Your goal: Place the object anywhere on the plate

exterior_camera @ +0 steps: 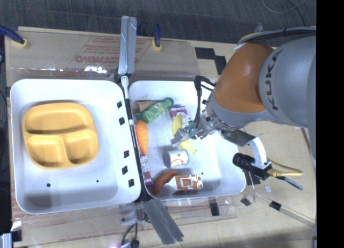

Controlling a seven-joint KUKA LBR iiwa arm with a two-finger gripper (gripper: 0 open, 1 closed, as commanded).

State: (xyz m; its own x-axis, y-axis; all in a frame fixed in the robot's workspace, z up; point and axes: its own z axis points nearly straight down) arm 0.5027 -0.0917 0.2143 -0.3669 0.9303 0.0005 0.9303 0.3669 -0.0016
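Observation:
A yellow divided plate (60, 134) lies in the left bin (21, 188). In the right bin (226, 177), my gripper (188, 132) is low over a yellow banana (177, 124) near the bin's middle. The banana's two ends stick out on either side of the gripper, and its middle is hidden. Around it lie a green bottle (153, 111), an orange carrot (142, 137), a pink packet (179, 112), a white can (177, 158), a brown sausage (163, 179) and an orange carton (188, 182).
A metal divider (128, 45) runs between the two bins. The arm's orange and grey body (252, 86) hangs over the right bin's far right side. Blue clamps (156, 29) sit at the bench's back edge.

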